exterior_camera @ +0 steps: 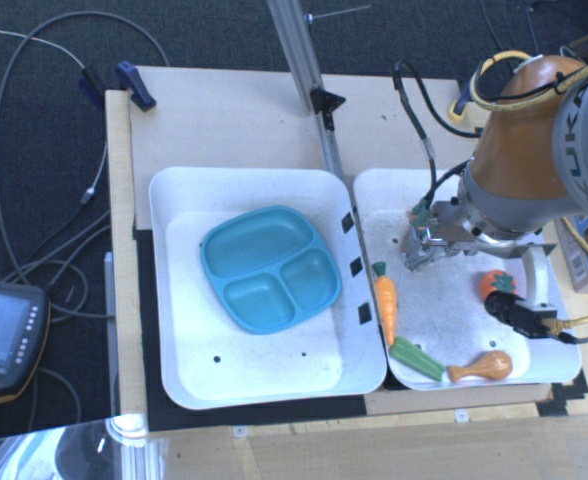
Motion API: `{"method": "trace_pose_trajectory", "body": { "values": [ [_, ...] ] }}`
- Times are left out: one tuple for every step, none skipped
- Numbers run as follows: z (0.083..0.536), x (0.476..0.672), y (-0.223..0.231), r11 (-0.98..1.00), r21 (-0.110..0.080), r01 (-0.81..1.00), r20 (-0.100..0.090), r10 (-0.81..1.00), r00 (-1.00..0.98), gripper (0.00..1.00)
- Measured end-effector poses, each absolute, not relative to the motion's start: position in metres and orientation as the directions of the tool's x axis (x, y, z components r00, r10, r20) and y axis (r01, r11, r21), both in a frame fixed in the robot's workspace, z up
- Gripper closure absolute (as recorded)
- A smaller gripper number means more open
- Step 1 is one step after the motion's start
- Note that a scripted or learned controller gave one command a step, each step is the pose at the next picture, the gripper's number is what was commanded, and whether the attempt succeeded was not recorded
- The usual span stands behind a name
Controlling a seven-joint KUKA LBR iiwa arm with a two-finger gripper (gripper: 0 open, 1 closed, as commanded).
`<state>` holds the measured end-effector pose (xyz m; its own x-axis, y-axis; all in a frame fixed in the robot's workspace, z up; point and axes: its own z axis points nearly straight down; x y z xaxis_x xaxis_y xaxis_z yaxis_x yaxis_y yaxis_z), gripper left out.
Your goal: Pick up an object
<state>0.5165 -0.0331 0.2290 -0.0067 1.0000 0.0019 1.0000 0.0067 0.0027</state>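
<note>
Gripper (421,253) low over right bin (444,313); finger opening impossible to tell, nothing visibly held. Carrot (385,306) just down-left of fingertips, by the bin's left wall; green piece (415,359) and drumstick (482,368) farther below. Best to shift toward carrot, descend straight, clear the wall.

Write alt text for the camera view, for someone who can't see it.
A grey-and-orange robot arm lowers its end effector over the right white bin, which holds a toy carrot, green piece, drumstick and tomato. The left bin holds a blue divided plate.
</note>
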Motion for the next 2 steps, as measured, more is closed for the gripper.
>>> {"method": "trace_pose_trajectory", "body": {
  "values": [
    [0.222,0.530,0.014,0.007,0.001,1.000,0.002,1.000,-0.007,1.00],
    [0.215,0.541,0.062,0.006,0.000,1.000,0.002,1.000,-0.006,1.00]
  ]
}}
